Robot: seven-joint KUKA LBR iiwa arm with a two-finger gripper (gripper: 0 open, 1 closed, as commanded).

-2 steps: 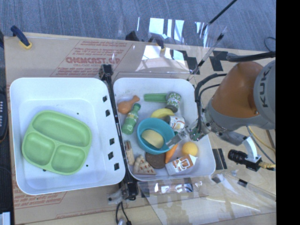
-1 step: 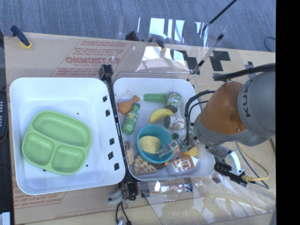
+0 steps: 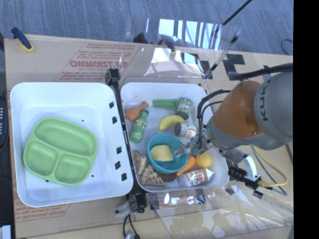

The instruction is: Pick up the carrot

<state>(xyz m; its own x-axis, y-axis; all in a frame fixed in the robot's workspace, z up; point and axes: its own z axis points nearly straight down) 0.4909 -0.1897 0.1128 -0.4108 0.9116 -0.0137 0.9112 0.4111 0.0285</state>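
The small orange plastic carrot (image 3: pixel 186 164) lies in the right white bin (image 3: pixel 130 91), near its front wall, wedged between the blue round bowl (image 3: pixel 167 153) on its left and a yellow lemon-like fruit (image 3: pixel 203 160) on its right, with a small orange-labelled bottle (image 3: pixel 196 177) just in front of it. Only a short slanted piece of it is visible; the rest sits under the bowl's rim and the tool. It looks like a light, stiff toy with a smooth, tapering surface — likely to slip out of a pinch taken near the thin tip, so the thicker middle, gripped across its width, seems the better hold. The neighbours crowd both sides and leave little room for fingers.

The two-finger gripper (image 3: pixel 193 146) hangs just above the carrot's upper end, at the bowl's right edge; whether it is spread or closed cannot be told at this size, and nothing is seen held in it.

Counted in the right bin: one carrot, one bowl with one pale yellow piece inside, one yellow banana (image 3: pixel 172 121), one green bottle (image 3: pixel 139 126), one brown drumstick-shaped piece (image 3: pixel 135 111), one green stick-like item (image 3: pixel 164 103), one green-labelled can (image 3: pixel 184 107), one white-labelled can (image 3: pixel 186 130), and a few toast-like wedges (image 3: pixel 148 172). The left white bin (image 3: pixel 20 96) holds one green three-compartment plate (image 3: pixel 60 150)
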